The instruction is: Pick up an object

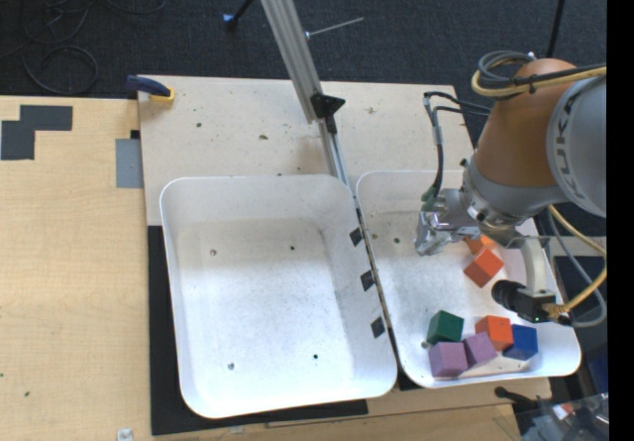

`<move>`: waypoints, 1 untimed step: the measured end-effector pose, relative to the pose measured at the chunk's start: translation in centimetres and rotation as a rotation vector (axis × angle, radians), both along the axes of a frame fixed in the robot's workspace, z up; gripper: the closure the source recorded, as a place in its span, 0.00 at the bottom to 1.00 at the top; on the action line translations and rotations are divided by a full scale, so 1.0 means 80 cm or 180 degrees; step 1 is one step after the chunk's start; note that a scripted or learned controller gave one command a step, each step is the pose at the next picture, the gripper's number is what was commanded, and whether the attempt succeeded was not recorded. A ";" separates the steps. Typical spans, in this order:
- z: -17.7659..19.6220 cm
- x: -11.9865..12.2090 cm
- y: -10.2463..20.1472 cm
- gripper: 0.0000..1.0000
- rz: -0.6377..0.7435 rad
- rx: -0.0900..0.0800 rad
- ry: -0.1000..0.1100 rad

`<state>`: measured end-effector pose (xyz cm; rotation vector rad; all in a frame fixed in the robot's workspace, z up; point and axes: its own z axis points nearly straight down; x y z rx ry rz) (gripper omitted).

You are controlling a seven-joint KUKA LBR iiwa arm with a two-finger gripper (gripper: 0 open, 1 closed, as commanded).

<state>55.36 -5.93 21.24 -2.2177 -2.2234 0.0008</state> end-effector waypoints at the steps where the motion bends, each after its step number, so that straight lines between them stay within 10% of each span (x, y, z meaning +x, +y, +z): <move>1: 0.013 0.021 0.054 1.00 0.0004 0.0005 0.0001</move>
